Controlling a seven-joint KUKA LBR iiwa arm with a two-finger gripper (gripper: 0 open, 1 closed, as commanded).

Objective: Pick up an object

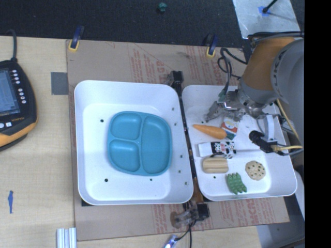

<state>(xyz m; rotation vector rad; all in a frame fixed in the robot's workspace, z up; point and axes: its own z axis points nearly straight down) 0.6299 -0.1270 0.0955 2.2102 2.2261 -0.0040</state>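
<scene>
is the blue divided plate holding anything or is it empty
Empty. The blue three-compartment plastic plate lies flat in the left white bin, and all three of its compartments show bare blue surface.

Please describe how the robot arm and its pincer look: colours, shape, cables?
The arm is thick and rounded, grey, with a wide orange band above the wrist. Black cables loop beside it. Below sits a small grey metal pincer with thin dark fingers. A black cylindrical part with a yellowish cable sticks out near the wrist.

Dark carpet floor (114,9), wooden bench (31,180), cardboard sheet (129,56) clamped on top, teach pendant (13,102) at left
</scene>
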